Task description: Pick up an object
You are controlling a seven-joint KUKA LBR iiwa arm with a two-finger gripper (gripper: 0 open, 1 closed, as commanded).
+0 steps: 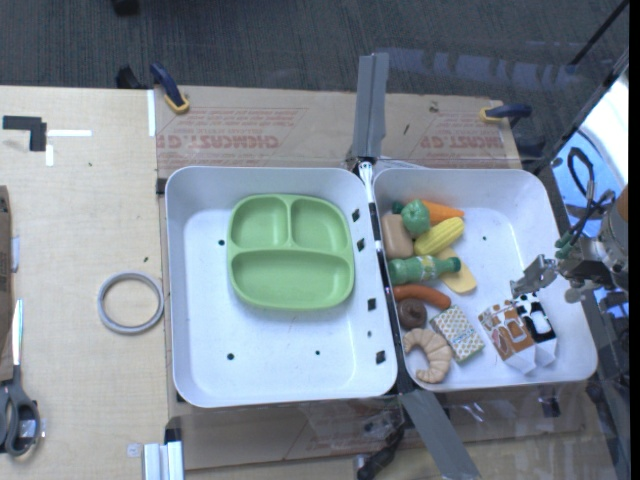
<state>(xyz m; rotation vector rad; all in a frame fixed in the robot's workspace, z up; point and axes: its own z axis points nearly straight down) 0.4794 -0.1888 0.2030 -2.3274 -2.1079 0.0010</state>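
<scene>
The gripper (545,280) hovered at the right bin's (480,193) right edge above a small carton (510,331), jaws seemingly open, empty.

Pale wooden bench (80,218), dark carpet (300,18)

Robotics lab bench, not a home. Light plywood benchtop (80,218) with a flattened brown cardboard sheet (260,128) clamped at its far corners by blue-and-yellow spring clamps (170,88), two shallow white plastic bins (190,298) butted side by side on it. Grey tape ring (131,301) and scissors (15,408) near the bench's left edge; dark carpet (300,18) beyond the far edge.
</scene>
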